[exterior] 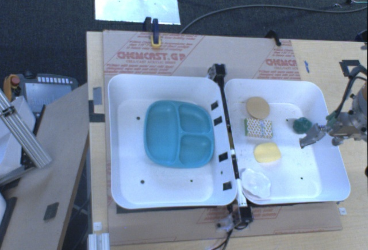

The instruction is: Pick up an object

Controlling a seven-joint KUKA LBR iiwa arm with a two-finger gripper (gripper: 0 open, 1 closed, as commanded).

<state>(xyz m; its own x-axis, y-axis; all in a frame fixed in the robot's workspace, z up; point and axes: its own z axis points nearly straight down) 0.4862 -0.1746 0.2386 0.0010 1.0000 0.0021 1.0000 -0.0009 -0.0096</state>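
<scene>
The right bin (330,185) holds a tan round disc (257,108), a green-and-white patterned square (258,127), a yellow round piece (267,153), a crumpled white object (256,183) at the near left corner, and a small dark green object (301,125). My gripper (312,137) reaches in from the right, over the right bin. It hangs just right of and slightly nearer than the green object, close beside it. Nothing is visibly held in it.
The left bin (123,185) holds a blue divided plate (178,134). A black-clipped divider (224,134) runs between the bins. A clamp (154,33) sits on the cardboard behind them. A teach pendant (43,91) lies on the left.
</scene>
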